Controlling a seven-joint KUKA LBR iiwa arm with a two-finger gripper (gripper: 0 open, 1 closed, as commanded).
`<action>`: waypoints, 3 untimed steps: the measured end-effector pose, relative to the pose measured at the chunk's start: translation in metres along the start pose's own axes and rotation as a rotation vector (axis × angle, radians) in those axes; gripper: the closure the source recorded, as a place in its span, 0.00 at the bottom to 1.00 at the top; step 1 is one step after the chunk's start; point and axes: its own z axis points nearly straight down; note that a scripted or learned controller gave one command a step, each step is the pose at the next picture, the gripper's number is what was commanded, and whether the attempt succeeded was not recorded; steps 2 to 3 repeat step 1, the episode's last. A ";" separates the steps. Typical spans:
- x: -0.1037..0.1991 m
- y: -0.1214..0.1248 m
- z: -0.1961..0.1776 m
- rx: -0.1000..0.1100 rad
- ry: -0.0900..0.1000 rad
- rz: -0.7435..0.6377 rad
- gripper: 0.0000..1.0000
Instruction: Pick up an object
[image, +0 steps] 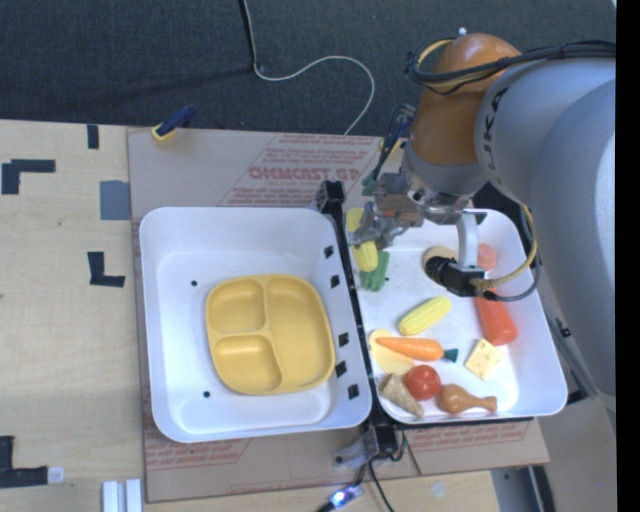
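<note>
My gripper (374, 232) hangs over the upper left corner of the right bin (545, 330), close to the divider between the bins. Just below it lies a small corn cob with a green husk (368, 262), and a yellow piece (354, 219) sits against the bin wall beside it. The fingers are dark and seen against clutter, so their state is unclear, and nothing visibly hangs between them. Further down the bin lie a larger corn cob (424, 315), a carrot (408, 348), a tomato (423, 381), a cheese wedge (485, 358), a drumstick (465, 401) and a red sausage (497, 322).
The left bin (165, 300) holds a yellow divided plate (268, 332). The grey arm with its orange band (460, 90) covers the right bin's upper right. A pink piece (487, 256) lies near the right wall. Cardboard lies under both bins.
</note>
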 end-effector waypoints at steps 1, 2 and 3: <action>-0.013 0.010 -0.014 -0.004 0.000 0.001 1.00; -0.013 0.010 -0.014 -0.004 0.000 0.001 1.00; -0.013 0.010 -0.014 -0.004 0.000 0.001 1.00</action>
